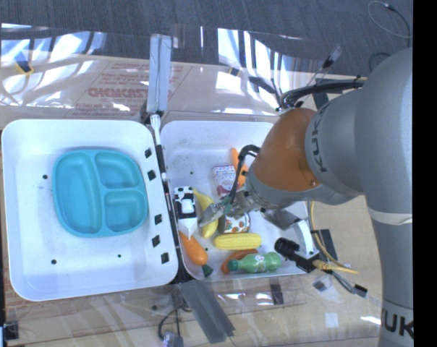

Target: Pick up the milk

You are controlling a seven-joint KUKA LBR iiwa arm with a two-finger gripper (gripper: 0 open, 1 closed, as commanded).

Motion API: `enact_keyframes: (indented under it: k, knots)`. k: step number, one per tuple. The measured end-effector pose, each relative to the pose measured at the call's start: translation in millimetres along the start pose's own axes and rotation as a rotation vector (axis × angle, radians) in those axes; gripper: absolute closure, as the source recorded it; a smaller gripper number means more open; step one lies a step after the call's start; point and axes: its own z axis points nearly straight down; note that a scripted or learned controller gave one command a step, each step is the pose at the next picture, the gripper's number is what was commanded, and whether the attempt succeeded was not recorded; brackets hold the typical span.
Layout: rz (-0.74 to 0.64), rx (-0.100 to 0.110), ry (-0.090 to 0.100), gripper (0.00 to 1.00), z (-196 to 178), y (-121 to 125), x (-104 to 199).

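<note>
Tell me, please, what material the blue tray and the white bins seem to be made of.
Blue tray: likely moulded plastic, satin finish, with soft highlights and rounded compartments. White bins: probably thin formed plastic, smooth, faintly glossy, with rounded corners.

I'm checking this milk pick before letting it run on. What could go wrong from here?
The milk carton stands close to the right bin's left wall, leaving little room for a finger on that side. The gripper sits over crowded items, the banana, corn and a small carton, so it might grab or knock one of those instead.
</note>
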Motion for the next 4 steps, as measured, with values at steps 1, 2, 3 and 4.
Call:
enact_keyframes:
  k: [1, 2, 3, 4]
  knots:
    - [0.538, 0.01, 0.006, 0.0, 4, 50, -25]
    - [0.678, 0.015, 0.007, 0.0, 4, 31, 5]
    - [0.691, 0.01, 0.006, 0.0, -94, 73, 3]
    - [0.68, 0.017, 0.006, 1.0, -102, 73, 5]
